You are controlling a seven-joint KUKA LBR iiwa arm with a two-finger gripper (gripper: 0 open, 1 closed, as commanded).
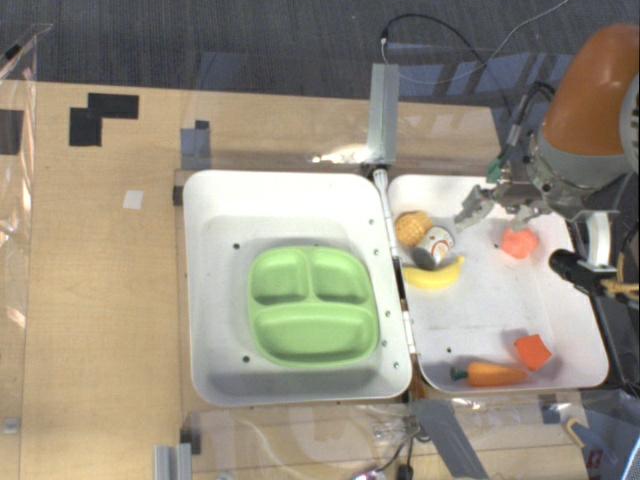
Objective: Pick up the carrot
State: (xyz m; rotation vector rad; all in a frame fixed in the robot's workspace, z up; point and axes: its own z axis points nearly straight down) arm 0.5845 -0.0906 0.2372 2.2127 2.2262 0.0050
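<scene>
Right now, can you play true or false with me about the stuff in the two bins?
1. The carrot lies in the right bin. True.
2. The green plate is in the right bin. False: it sits in the left bin.
3. The hand holds the carrot. False: the carrot lies at the near edge, far from the hand.
4. The banana is beside the can. True.

Robot lab: bench (120, 268), bins (290, 193), cables (440, 28)
</scene>
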